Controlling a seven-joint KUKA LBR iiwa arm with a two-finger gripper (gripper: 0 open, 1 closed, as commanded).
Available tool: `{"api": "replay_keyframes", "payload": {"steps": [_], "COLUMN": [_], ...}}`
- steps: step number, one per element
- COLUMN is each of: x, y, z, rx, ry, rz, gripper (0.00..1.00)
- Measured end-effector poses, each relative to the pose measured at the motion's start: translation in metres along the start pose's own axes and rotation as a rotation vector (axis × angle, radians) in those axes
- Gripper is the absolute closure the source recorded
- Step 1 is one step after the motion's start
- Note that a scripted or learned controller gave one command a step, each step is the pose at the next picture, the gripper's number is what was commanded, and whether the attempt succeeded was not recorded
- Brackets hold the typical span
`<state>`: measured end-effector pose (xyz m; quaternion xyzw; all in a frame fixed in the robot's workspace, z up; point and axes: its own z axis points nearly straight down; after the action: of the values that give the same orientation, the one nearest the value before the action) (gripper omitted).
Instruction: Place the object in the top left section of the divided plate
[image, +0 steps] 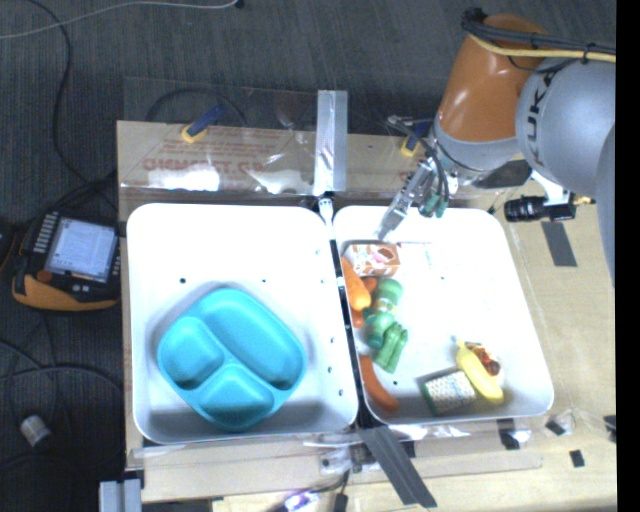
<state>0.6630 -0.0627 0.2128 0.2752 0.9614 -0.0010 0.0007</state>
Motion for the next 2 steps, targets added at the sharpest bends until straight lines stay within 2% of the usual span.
{"api": "replay_keyframes", "payload": {"steps": [1, 2], "x": [-0.024, -0.059], "y": [-0.052, -0.096], "z": [-0.043, -0.056], "rx": [-0.001, -0.001], "ry": [0.002, 0.001], "rz": [0.188, 0.266], "gripper": [1.0, 1.0]}}
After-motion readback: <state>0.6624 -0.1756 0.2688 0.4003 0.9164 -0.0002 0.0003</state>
